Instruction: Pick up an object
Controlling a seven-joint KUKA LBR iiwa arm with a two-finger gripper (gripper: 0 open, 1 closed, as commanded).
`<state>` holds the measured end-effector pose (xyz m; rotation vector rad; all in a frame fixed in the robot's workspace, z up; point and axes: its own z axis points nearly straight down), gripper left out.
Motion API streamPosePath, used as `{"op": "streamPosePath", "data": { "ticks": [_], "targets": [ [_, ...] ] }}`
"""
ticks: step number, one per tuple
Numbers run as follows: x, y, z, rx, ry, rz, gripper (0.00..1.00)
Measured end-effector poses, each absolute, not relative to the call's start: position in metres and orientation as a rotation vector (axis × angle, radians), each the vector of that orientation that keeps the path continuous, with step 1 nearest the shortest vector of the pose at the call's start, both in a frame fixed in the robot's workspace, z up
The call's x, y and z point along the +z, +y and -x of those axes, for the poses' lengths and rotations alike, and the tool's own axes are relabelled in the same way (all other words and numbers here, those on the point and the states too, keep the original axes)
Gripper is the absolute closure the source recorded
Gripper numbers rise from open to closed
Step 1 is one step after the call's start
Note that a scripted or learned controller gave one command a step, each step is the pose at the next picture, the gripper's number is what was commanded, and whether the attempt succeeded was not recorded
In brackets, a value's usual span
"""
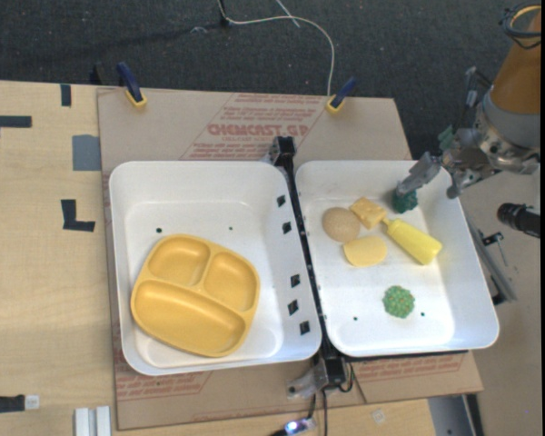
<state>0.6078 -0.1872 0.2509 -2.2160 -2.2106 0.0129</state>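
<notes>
The gripper (405, 198) hangs over the far right part of the right bin (463, 334); whether its fingers are apart cannot be told. Just beside it lie a yellow cylinder (414, 242), yellow block (368, 212), tan piece (340, 224) and, nearer, green broccoli (399, 302). A yellow tray (195, 294) sits in the left bin (136, 189).

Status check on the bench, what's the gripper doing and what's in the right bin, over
Gripper over right bin's far right edge, nothing seen held. Yellow cylinder, tan pieces, green ball lying loose. Yellow divided tray in left bin. Path unobstructed.
</notes>
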Motion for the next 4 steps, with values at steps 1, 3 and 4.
{"op": "streamPosePath", "data": {
  "ticks": [1, 3, 4],
  "targets": [
    [0.259, -0.187, -0.61, 0.002, -2.222, 2.22, 0.0],
    [0.141, -0.189, -0.601, 0.008, -2.218, 2.218, 0.0],
    [0.088, -0.189, -0.6, 0.006, -2.221, 2.218, 0.0]
  ]
}}
